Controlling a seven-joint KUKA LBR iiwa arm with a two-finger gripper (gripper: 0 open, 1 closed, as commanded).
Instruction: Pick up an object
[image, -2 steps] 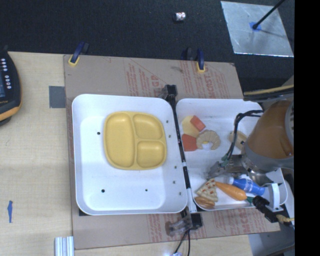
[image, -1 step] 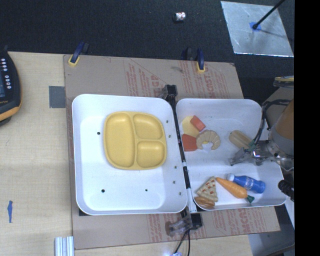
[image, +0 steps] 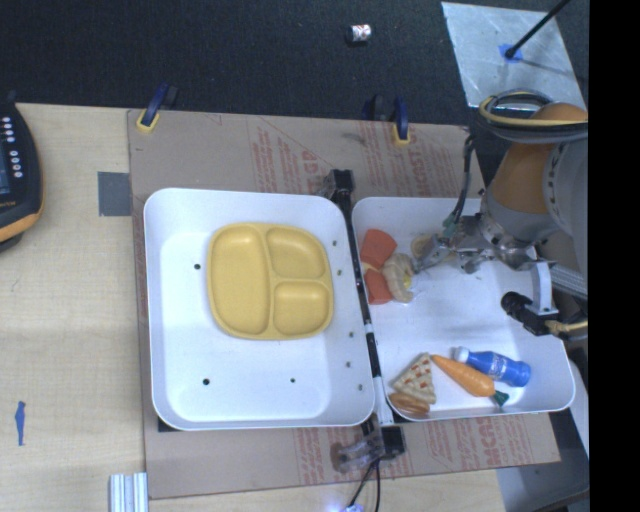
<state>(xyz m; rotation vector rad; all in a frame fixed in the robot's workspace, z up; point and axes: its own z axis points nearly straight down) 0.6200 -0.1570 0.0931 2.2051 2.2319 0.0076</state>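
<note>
A: The arm reaches in from three o'clock, and the hand sits low in the right bin, at about eleven o'clock of that bin's middle.

B: Whether the hand is spread or pinched cannot be told; it is a tangle of metal from above, and nothing shows plainly between its tips.

A: The candidates lie in two groups. Just at nine o'clock of the hand sits a beige lump, touching two red pieces hard against the bin's left wall. Down at six o'clock, near the front wall, lie a pizza slice, a carrot and a blue bottle, all crowded together.

B: The left bin carries just a yellow tray.

A: The likely trouble is the wall. The lump and the red pieces are wedged by it, so a tip may land on the rim or on top of a piece rather than beside it.

B: Or the hand nudges the lump away and shuts on air. The front group has its own risk: closing on two touching things at once, with one slipping out on the lift.
</note>
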